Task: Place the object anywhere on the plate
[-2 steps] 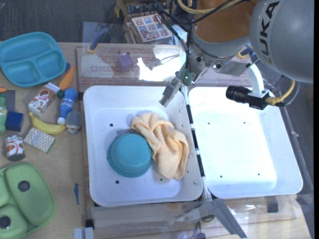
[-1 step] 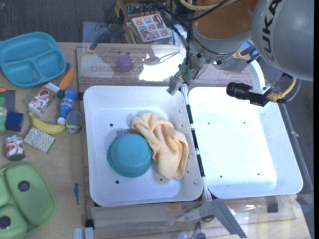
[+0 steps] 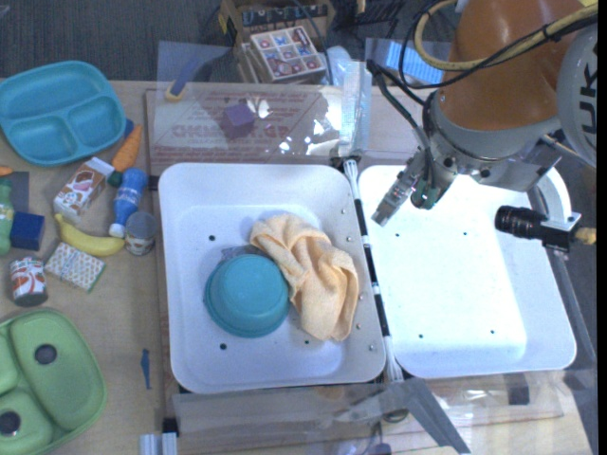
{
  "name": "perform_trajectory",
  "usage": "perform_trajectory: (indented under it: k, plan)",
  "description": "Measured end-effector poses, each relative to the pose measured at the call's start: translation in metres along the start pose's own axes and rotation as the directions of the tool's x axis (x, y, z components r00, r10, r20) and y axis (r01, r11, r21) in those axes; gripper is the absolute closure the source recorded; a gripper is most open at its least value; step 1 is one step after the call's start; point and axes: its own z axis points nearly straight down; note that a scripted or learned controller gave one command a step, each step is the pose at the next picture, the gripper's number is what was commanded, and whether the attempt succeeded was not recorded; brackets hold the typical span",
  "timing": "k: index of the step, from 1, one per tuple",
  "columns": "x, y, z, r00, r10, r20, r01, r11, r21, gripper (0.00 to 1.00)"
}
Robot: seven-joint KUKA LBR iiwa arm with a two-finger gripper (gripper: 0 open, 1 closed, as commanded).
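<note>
A round blue plate (image 3: 247, 295), deep like a bowl, sits in the left bin (image 3: 190, 207) toward its front left. A crumpled yellow cloth (image 3: 313, 268) lies beside it on the right, touching the plate's right rim. My gripper (image 3: 410, 202) hangs over the far left corner of the right bin (image 3: 474, 292), just right of the divider between the bins. Its fingers stand apart with nothing between them, so it is open. The cloth lies about a hand's width to the gripper's lower left.
The arm's orange band (image 3: 507, 45) and cables loom over the right bin's far side. A black cylinder (image 3: 522, 222) juts over that bin's right part. Left of the bins lie a blue tray (image 3: 62, 112), a banana (image 3: 87, 237), a bottle (image 3: 126, 200) and a green tray (image 3: 43, 377).
</note>
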Motion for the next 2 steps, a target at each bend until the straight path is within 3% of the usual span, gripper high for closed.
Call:
perform_trajectory:
  k: [1, 2]
  plan:
    - [-0.048, -0.088, -0.002, 0.988, -0.152, -0.001, 0.152, 0.988, 0.001, 1.00]
    - [-0.042, -0.152, -0.056, 0.964, -0.265, 0.006, 0.265, 0.964, -0.001, 1.00]
